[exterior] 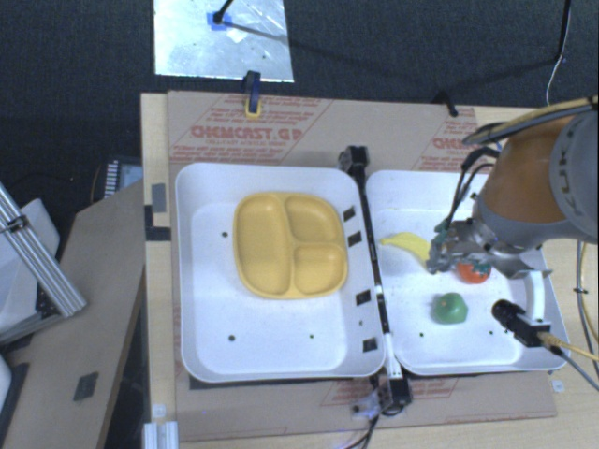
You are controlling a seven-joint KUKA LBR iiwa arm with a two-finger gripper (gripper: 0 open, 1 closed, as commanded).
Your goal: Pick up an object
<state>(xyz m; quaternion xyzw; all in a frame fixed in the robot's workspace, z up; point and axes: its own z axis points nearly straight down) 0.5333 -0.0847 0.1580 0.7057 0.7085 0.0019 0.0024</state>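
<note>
Hand (451,255) sits low at right by a red thing (474,271); we cannot tell its grip.

A single fixed camera looks down from above the bench (309,120) at a slant, taking in both white bins: the left bin (201,279) and the right bin (421,344) sit mid-frame, at moderate range. Dark floor fills the top, and the arm (538,185) enters from the right.
</note>
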